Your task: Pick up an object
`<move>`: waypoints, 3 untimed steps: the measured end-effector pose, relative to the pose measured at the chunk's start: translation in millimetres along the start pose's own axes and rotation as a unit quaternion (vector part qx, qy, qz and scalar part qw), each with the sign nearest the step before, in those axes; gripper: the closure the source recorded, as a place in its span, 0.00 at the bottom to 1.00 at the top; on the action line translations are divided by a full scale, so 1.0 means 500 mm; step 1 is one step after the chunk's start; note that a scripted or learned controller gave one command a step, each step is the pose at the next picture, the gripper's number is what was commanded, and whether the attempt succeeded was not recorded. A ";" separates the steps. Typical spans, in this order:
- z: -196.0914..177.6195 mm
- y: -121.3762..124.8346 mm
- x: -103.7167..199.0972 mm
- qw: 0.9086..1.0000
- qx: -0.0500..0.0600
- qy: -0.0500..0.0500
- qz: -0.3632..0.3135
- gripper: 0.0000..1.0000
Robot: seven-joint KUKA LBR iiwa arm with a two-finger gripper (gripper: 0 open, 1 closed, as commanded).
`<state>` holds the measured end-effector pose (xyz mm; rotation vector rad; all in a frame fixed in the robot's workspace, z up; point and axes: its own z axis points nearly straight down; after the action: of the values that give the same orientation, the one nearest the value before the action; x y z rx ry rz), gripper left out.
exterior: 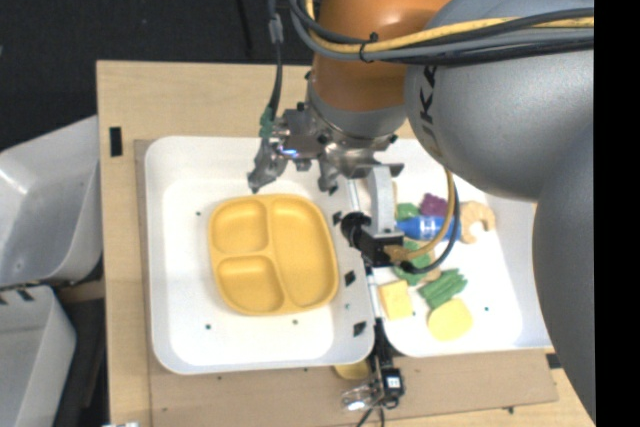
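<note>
Near edge: a small metal clip-like fitting [368, 393] sits at the front of the pale wooden surface [200, 80], below the seam between the bins.
Left bin: a shallow white plastic bin [180, 335] holds a yellow three-compartment plastic plate [271, 252], lying flat near its middle, its right edge close to the wall shared with the other bin.
Right bin: a second shallow white bin [500, 325] holds a cluster of small toys just right of the shared wall.
Nearest toys: a round yellow piece [450, 319], a pale yellow block [396, 299] just left of it, and a green ridged piece [441, 286] between and behind them.
Farther toys: a blue piece [418, 228], a green piece [407, 212], a purple piece [432, 205] and a tan ring-shaped piece [476, 217], packed close together.
Gripper: the jaws [295, 173] hang over the far part of the left bin, behind the plate; how far apart they stand cannot be told, and nothing is seen between them.
Arm: grey links and the orange band [380, 5] rise over the far side of both bins.
</note>
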<state>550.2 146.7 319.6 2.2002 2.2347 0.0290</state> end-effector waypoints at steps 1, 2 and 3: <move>-0.028 -0.046 0.168 1.000 0.006 -0.001 -0.001 0.00; -0.397 -0.118 0.158 1.000 -0.002 0.002 0.002 0.00; -0.407 -0.120 0.161 1.000 0.003 -0.001 -0.004 1.00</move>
<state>485.5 224.1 522.6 2.1942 2.2454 0.0204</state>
